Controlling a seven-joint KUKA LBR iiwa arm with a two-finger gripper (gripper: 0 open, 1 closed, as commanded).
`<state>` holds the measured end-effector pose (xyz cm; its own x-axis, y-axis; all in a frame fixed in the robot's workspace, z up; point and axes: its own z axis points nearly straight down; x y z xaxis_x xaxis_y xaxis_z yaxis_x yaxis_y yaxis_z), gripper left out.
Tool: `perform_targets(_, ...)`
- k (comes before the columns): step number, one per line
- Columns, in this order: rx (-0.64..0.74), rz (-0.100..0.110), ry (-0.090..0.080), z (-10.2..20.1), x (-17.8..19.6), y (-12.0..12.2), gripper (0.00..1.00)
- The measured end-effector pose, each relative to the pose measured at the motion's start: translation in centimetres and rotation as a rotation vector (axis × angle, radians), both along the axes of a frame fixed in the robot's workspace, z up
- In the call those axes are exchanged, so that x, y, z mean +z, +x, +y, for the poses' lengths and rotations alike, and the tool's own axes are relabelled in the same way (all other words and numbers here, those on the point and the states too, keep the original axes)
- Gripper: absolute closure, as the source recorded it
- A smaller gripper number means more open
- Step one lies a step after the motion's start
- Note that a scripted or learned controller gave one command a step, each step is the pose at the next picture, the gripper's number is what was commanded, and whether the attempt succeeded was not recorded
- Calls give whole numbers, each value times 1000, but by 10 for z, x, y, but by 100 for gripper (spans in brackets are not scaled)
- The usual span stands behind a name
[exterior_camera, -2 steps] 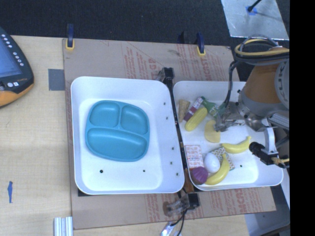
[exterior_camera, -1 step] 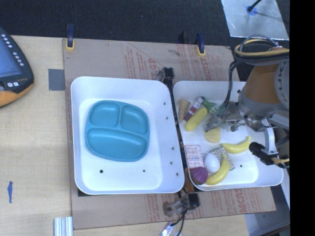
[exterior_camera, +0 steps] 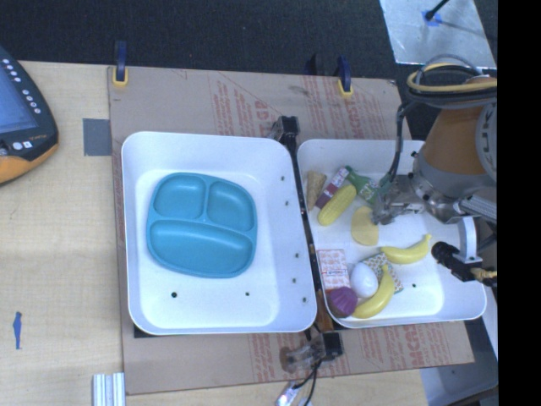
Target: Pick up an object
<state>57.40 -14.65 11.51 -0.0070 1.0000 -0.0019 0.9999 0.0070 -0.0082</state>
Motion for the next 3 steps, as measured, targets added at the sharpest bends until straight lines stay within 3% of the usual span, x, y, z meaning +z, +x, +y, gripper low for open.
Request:
perform_targets(1,2,1,-1,0,-1,0,0)
perform_targets(2,3,-1,5,53,-25,5,0)
perform_targets(3,-1,-10,1,49,-21,86,0)
